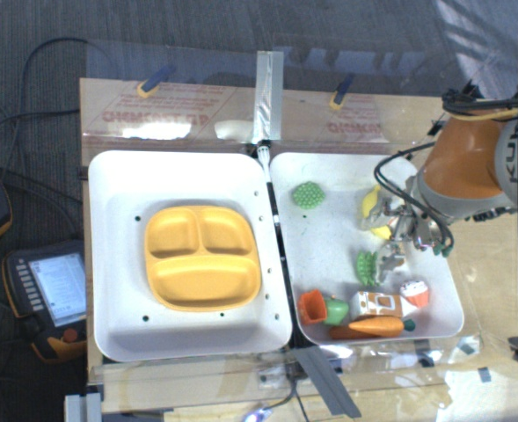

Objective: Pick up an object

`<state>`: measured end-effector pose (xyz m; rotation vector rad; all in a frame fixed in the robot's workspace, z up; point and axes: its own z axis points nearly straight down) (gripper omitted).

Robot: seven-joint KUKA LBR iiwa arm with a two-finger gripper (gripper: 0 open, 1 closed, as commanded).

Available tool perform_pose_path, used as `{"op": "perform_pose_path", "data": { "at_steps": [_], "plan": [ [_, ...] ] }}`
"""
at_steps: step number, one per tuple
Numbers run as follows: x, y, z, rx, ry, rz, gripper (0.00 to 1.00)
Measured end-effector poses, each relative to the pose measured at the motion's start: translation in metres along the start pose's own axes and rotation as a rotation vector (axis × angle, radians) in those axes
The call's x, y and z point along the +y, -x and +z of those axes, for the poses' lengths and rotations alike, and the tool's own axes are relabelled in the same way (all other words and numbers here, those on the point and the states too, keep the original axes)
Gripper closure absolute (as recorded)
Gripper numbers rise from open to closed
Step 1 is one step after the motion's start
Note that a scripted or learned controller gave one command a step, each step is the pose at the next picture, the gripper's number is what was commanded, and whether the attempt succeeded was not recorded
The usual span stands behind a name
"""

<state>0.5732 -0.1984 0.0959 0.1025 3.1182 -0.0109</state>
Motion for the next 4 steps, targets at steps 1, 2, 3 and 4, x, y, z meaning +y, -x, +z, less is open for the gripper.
{"op": "perform_pose_path", "data": {
  "at_steps": [1, 2, 3, 4],
  "plan": [
    [0.040, 0.046, 0.000, 0.000, 0.002, 0.095, 0.00],
    [0.075, 0.063, 0.000, -0.001, 0.002, 0.155, 0.00],
    [0.099, 0.072, 0.000, -0.001, 0.003, 0.179, 0.00],
    [0.099, 0.074, -0.011, -0.007, 0.001, 0.179, 1.00]
  ]
}}
